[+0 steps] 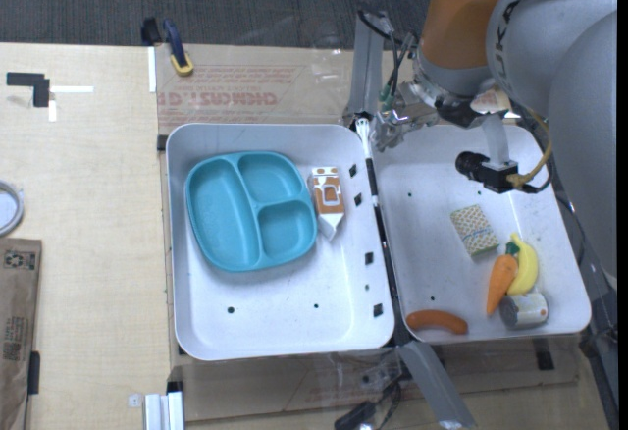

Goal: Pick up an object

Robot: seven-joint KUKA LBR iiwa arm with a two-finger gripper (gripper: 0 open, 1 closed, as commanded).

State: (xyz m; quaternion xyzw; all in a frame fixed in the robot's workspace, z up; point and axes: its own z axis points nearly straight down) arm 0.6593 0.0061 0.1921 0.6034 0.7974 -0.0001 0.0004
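My gripper (391, 124) hangs over the far left corner of the right bin (432, 173), close to the wall between the two bins. Nothing shows between its fingers. In the right bin lie a patterned beige sponge (475, 228), a yellow banana (527, 265), an orange carrot (500, 284), a small grey block (525, 310) and a reddish sausage (438, 322), all toward the near right, apart from the gripper. The left bin (265, 320) holds a blue divided plate (251, 210) and a small orange and white carton (328, 198).
The grey arm with its orange band (471, 16) covers the far right of the bench. A brown cardboard sheet (245, 84) lies behind the left bin. A blue and yellow clamp (175, 47) sits at its far left corner.
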